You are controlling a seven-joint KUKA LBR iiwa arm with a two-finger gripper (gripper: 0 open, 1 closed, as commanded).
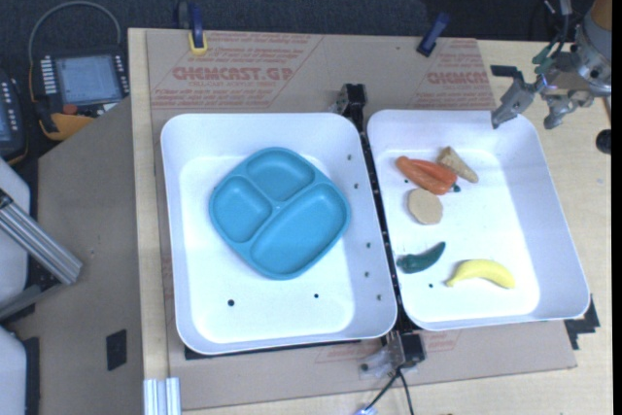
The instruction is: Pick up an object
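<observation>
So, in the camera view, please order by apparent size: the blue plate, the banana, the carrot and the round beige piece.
1. Blue plate, by far the largest.
2. Banana and carrot: they look alike in size, so no ranking.
3. Round beige piece, smallest.

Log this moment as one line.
pincer: open, above right bin's far corner, holding nothing | carrot, banana in right bin | blue plate in left bin

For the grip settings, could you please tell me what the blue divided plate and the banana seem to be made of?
The blue divided plate looks like moulded plastic: uniform colour, soft sheen, rounded compartment ridges. The banana is probably a plastic toy, judging by its even, glossy yellow, though real fruit cannot be ruled out.
</observation>
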